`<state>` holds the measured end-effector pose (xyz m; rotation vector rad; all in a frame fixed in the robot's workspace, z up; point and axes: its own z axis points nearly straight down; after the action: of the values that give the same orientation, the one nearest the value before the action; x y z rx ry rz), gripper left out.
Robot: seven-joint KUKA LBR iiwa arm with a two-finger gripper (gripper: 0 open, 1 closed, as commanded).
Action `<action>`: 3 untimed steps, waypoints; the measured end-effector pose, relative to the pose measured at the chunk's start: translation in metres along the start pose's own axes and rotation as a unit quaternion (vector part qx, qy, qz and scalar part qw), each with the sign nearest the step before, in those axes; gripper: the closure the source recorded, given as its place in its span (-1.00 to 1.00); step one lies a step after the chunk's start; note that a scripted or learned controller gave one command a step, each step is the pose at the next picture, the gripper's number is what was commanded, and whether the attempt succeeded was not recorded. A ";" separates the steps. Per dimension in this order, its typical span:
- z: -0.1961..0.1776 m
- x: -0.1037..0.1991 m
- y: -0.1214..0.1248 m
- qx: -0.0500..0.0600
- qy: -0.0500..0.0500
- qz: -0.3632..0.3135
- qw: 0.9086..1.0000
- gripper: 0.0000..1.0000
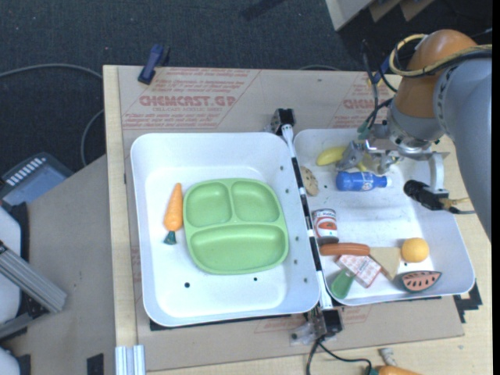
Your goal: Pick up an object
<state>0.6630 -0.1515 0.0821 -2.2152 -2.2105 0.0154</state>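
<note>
My gripper [370,159] hangs low at the back of the right bin [445,233], coming down from the grey arm with its orange band. It sits just above a blue bottle [359,181] that lies on its side. A yellow banana [330,155] lies close to the gripper's left. Further forward in the same bin are a small red-labelled can [325,224], a sausage [344,249], a red-and-white packet [361,269], a green piece [341,285], an orange [415,250] and a watermelon slice [419,280].
The left bin [152,233] holds a green divided plate [234,226] with a carrot [173,209] to its left. A brown oval piece [311,180] lies by the divider between the bins. A black clamp [282,119] sits at the back of the divider.
</note>
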 end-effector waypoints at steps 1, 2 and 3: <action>-0.001 -0.007 -0.097 -0.007 -0.001 0.000 1.000 -1.00; -0.003 -0.047 -0.012 -0.008 -0.001 -0.001 1.000 -1.00; -0.060 -0.073 0.004 -0.010 -0.002 -0.002 1.000 -1.00</action>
<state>0.6675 -0.2242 0.1421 -2.2239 -2.2266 -0.0019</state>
